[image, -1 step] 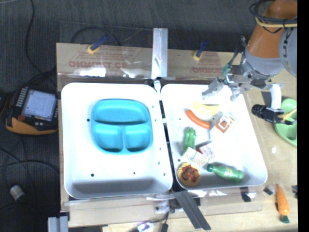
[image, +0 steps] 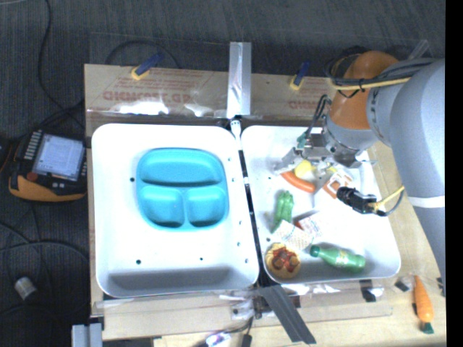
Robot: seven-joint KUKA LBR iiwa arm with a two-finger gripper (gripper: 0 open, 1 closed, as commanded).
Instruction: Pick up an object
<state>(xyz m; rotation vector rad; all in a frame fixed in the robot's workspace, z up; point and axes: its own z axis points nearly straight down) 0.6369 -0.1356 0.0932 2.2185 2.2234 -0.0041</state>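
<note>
Gripper over carrot, no legible labels.

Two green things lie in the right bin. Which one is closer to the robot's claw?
The green pickle-shaped piece, mid-bin, just below the gripper. The green bottle lies on its side farther off, by the near rim.

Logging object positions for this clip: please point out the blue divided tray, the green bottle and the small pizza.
blue divided tray (image: 181, 166): camera view, the ridge between its compartments.
green bottle (image: 338, 257): camera view, middle of the body.
small pizza (image: 283, 259): camera view, centre of the topping.
</note>
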